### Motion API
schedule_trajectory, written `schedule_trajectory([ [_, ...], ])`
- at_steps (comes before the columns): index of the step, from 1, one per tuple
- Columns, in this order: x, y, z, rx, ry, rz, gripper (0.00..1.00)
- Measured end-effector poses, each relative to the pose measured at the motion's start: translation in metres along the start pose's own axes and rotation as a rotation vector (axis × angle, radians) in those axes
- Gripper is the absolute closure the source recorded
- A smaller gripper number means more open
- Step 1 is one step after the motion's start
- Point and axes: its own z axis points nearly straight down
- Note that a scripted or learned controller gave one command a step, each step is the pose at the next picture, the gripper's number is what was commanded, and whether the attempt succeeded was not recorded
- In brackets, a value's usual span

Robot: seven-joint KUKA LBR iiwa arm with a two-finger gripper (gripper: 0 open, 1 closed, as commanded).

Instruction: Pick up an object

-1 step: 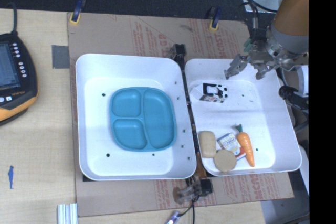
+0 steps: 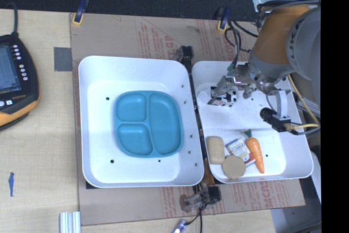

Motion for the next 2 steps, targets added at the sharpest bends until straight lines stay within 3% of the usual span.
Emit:
schedule_trajectory([
  [1, 0.003, 0.032, 0.015, -0.014, -0.003, 0.0, 0.0],
  [2, -0.007, 0.033, 0.0, -0.023, -0.019, 0.005, 1.0],
])
